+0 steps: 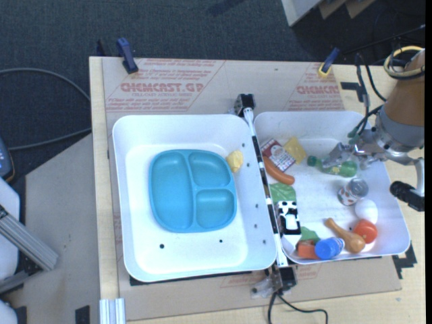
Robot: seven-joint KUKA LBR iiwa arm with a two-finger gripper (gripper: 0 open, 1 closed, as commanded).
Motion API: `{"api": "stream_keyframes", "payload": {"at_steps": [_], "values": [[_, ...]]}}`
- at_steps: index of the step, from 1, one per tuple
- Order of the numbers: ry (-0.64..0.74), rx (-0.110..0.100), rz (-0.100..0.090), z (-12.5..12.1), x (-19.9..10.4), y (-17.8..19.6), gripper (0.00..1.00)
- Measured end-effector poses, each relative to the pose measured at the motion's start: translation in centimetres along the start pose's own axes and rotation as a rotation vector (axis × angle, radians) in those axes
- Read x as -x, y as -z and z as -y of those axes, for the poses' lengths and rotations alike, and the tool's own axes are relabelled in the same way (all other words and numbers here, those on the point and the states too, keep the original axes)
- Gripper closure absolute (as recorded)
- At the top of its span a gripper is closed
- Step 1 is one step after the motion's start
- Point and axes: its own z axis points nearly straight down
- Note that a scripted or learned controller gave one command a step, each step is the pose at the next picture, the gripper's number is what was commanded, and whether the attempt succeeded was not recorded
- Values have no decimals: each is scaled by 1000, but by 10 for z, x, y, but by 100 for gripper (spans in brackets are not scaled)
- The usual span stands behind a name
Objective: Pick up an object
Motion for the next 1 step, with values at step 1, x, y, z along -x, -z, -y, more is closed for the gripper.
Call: {"api": "stream_keyframes", "payload": {"at_steps": [1], "values": [[0,-1,-1,46,7,-42,0]]}}
